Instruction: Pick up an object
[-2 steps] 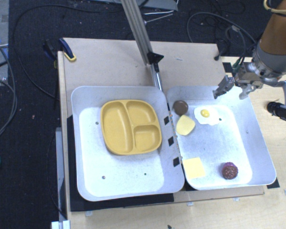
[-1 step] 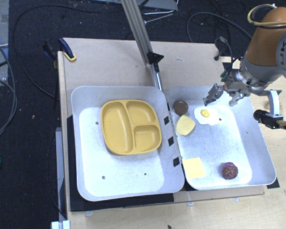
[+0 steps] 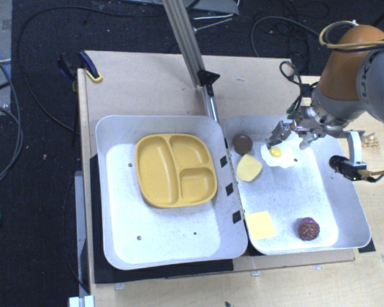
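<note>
The right bin (image 3: 345,203) holds a white fried egg with a yellow yolk (image 3: 283,158), a brown round piece (image 3: 243,144), a pale yellow slice (image 3: 249,168), a yellow cheese square (image 3: 260,224) and a dark red berry (image 3: 308,229). My gripper (image 3: 291,137) hangs over the bin's far edge, just above the fried egg. Its two fingers are spread, open, with nothing between them. The egg lies flat on the bin floor below the fingertips.
The left bin (image 3: 115,235) carries a yellow divided plate (image 3: 176,170). A slanted metal pole (image 3: 189,40) comes down to the bins' shared far edge. The grey arm with its orange band (image 3: 349,56) reaches in from the right.
</note>
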Tool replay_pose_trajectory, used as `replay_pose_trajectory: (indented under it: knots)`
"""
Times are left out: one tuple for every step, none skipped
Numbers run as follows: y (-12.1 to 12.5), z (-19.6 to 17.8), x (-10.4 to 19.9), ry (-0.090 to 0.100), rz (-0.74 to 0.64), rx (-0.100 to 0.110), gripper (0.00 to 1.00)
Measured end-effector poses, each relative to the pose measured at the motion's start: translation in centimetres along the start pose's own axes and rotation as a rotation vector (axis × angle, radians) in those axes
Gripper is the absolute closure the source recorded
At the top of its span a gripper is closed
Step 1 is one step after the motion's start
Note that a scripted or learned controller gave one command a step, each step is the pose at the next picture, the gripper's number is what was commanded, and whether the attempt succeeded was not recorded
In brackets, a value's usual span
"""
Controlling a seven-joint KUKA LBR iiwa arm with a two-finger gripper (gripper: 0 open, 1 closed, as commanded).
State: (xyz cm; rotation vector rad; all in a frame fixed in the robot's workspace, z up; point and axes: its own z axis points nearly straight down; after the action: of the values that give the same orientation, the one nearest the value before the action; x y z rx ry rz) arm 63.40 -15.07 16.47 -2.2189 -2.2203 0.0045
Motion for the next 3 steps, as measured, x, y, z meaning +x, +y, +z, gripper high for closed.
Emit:
replay_pose_trajectory:
  knots:
    - [-0.4, 4.5, 0.6, 0.001, 0.0, 0.0, 0.0]
    - [-0.2, 3.2, 0.5, -0.001, -0.001, -0.006, 1.0]
    - [0.8, -2.8, 0.8, -0.002, -0.003, -0.012, 1.0]
